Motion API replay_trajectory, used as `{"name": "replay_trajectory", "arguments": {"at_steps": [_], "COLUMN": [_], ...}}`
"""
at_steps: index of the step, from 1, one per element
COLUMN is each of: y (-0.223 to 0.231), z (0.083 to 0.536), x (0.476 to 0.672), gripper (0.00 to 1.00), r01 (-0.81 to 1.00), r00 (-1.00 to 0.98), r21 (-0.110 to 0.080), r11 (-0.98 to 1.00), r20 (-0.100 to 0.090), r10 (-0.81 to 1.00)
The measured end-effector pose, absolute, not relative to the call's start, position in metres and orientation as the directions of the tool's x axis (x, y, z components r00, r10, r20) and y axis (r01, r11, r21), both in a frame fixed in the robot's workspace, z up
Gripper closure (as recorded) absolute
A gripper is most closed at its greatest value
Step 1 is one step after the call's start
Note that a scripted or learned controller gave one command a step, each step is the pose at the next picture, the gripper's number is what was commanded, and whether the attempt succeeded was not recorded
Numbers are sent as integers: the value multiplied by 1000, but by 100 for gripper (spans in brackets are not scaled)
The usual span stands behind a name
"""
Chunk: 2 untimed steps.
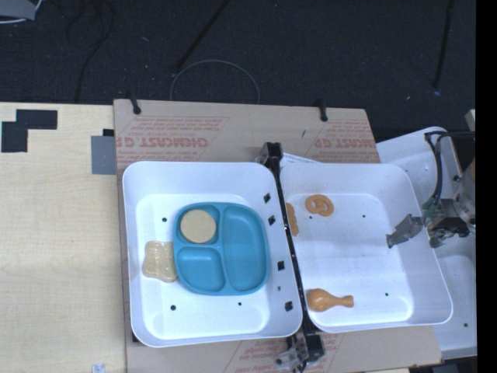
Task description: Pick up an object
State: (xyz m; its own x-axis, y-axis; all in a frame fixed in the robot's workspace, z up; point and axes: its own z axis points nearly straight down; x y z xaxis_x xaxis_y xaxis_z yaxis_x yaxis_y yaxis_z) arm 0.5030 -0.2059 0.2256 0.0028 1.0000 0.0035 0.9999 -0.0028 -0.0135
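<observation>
Spanning the upper part of the camera view, a dark carpeted floor (326, 37) carries loose black cables and a thin wire loop. Below it lies a pale wood bench (54, 270), marked at its upper left with black and grey rectangular patches. On the bench sits a brown cardboard sheet (233, 134) printed with red lettering (read upside down from this angle), and on that sheet rest both bins, touching along a black clamp strip at their shared edge.

Left bin (147, 317): white, shallow, rounded corners. Contents: one blue divided tray (233, 247) with three compartments, lying flat; one round tan cracker-like disc (197, 225) in the tray's upper-left compartment; one pale yellowish flat piece (159, 261) on the bin floor, touching the tray's left edge.

Right bin (365, 247): white, same form. Contents: one orange pretzel-shaped piece (318, 205) near the upper left of the floor; one orange drumstick-shaped toy (328, 301) near the lower left, lying on its side; a small orange sliver against the left wall, too small to identify.

Gripper (419, 230): grey, at the right bin's right wall, well apart from every object; whether its jaws stand open or closed cannot be made out. Nothing is visibly held.
</observation>
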Motion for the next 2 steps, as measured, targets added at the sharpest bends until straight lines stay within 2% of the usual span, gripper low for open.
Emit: {"name": "replay_trajectory", "arguments": {"at_steps": [1,2], "y": [-206,-207], "z": [231,168], "x": [505,502], "gripper": [0,0], "r01": [1000,1000], "r00": [0,0], "r21": [-3,-8], "r11": [0,0], "r20": [1,3], "r10": [1000,1000]}}
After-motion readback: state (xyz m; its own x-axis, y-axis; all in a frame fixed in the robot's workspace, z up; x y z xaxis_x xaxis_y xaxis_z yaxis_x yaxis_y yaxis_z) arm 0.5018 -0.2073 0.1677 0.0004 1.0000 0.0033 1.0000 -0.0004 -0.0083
